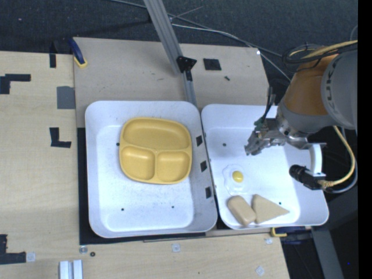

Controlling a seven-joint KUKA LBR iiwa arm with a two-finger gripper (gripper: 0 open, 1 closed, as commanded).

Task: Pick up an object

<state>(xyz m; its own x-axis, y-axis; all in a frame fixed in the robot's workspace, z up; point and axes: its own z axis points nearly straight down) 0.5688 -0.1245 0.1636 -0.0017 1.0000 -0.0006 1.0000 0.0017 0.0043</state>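
Our gripper is hovering, grip state unclear; we are risking a miss since the fried egg is lying flat.

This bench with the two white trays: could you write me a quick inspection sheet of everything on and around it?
Surface: pale wooden bench bearing two shallow white bins side by side, left bin and right bin.
Job's things: yellow divided plate in the left bin; fried egg toy, bread roll and tan wedge near the right bin's front.
Clutter: black tape marks on the bench; a blue and yellow clip at its back.
Hand: the hand hangs over the right bin, behind the egg, holding nothing visible.
Cables: yellow cable looping by the arm; thin wires across the dark floor behind.
Surroundings: slanted grey metal pole.
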